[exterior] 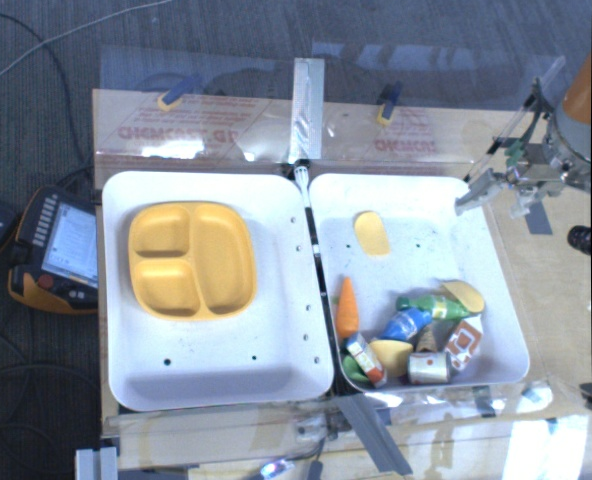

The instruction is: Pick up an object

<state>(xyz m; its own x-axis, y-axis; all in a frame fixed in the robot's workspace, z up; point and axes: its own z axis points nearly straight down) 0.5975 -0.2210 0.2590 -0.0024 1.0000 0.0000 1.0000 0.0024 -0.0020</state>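
Toy food [416,336] (a carrot [347,308] among it) crowds the right bin's [496,268] near corner; the gripper [503,190] hovers over its far-right rim, fingers spread, holding nothing.

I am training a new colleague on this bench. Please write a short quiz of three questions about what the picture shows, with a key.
1. True or false: the yellow divided plate lies in the right bin.
2. Which item lies apart from the pile, nearer the far wall of the right bin?
A. toy carrot
B. pale yellow oval piece
C. small can
3. Fill in: the hand is near the right bin's far ____ corner.

Key: 1 false, it lies in the left bin; 2 B; 3 right.
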